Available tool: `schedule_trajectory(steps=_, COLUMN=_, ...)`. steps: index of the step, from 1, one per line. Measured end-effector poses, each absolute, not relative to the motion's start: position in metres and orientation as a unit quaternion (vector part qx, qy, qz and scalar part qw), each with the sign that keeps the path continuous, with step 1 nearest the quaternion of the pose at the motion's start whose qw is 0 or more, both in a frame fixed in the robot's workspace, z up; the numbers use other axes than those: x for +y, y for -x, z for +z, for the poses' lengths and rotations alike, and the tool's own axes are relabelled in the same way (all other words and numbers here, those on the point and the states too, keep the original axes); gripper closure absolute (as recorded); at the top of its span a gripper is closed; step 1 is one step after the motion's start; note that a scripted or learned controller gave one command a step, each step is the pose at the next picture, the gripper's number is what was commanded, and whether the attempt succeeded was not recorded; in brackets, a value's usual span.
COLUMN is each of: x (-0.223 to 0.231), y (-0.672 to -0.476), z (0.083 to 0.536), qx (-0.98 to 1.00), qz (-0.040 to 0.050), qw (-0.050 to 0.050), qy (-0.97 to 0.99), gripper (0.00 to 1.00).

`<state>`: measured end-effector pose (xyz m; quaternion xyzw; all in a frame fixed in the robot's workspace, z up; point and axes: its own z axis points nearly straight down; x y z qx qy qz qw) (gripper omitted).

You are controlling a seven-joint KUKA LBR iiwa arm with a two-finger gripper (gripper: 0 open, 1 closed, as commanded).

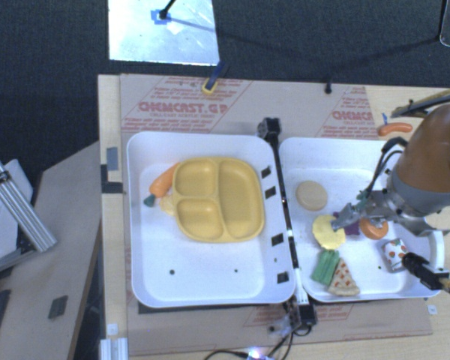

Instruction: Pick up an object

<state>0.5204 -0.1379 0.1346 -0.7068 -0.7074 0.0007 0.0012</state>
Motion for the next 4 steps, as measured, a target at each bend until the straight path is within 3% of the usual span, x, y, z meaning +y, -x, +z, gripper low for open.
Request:
schedule_trajectory(steps=1, x=-0.139, y=-0.524, z=0.100, qx=-0.707, qz=-0.0026, qw=-0.003, qy=0.707, gripper=0.00)
schedule_trajectory(steps=2, x=-0.138, y=-0.525, z=0.110, qx=-0.708, qz=-0.0040, qw=-0.005, qy=0.707, gripper=1.00)
schedule_trajectory(steps=4, x=-0.134, y=-0.519, z=0.201, qx=-0.709, qz=-0.0017, qw=-0.003, qy=0.706, gripper=1.00)
